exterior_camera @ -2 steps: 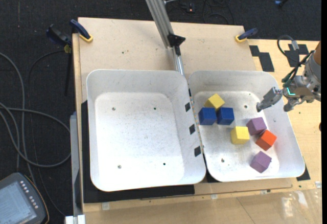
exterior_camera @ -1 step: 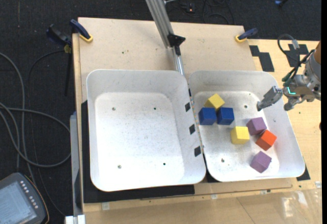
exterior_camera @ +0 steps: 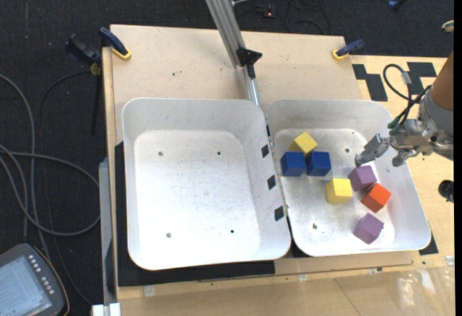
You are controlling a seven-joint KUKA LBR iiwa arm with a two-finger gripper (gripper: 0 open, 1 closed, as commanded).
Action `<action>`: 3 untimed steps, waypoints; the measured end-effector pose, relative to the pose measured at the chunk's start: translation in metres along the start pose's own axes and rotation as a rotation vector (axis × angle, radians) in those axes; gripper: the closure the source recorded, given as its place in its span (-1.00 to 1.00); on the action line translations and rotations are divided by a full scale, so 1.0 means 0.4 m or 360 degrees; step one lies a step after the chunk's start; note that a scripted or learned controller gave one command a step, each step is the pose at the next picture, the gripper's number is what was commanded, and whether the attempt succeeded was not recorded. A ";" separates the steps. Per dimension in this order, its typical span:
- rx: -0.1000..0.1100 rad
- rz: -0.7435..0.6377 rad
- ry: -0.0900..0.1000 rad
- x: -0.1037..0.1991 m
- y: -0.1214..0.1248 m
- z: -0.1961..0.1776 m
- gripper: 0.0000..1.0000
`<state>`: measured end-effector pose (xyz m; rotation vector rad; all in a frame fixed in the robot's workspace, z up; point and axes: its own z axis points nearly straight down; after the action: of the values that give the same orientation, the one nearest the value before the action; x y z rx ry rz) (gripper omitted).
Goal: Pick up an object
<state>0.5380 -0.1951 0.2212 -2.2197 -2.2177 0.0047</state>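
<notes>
gripper (exterior_camera: 385, 151) above right bin (exterior_camera: 415, 195) | fingers apart, nothing held | poised near upper purple cube (exterior_camera: 362, 177) | likely lining up grasp

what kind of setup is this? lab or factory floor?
Likely a robotics lab bench: two white bins on a clamped board, colored toy cubes as grasp targets, loose cables on dark carpet.
</notes>
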 end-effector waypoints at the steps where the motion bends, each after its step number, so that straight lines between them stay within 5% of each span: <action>1: 0.0000 -0.0001 0.0001 0.007 -0.017 0.115 -1.00; 2: -0.0017 -0.0002 -0.0006 0.013 0.013 0.233 -1.00; 3: -0.0026 -0.0002 -0.0007 0.013 0.016 0.202 1.00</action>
<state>0.5438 -0.1898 0.1403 -2.2289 -2.2293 -0.0086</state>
